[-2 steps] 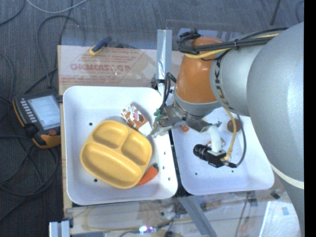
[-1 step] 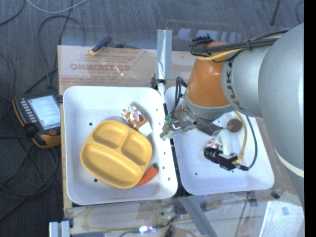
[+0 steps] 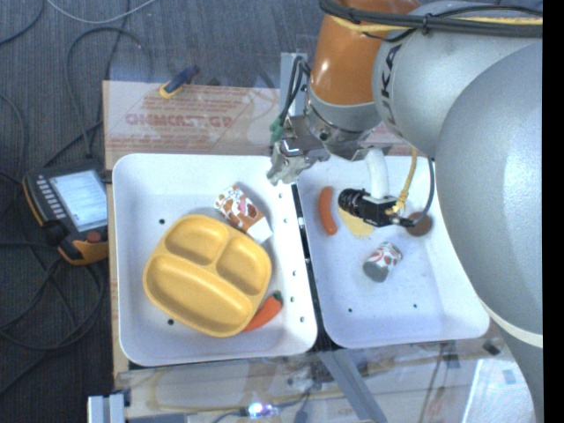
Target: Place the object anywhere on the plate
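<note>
Gripper (image 3: 284,167), whose grasp I cannot tell, hovers beyond the yellow plate (image 3: 207,273), just past the patterned packet (image 3: 240,206) at the plate's far rim, so a descent risks nudging it aside.

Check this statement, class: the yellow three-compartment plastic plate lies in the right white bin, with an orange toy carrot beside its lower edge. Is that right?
One detail is wrong. The camera view shows the yellow three-compartment plastic plate lying in the left white bin, not the right one. The rest stands: the orange toy carrot lies beside its lower edge.
</note>
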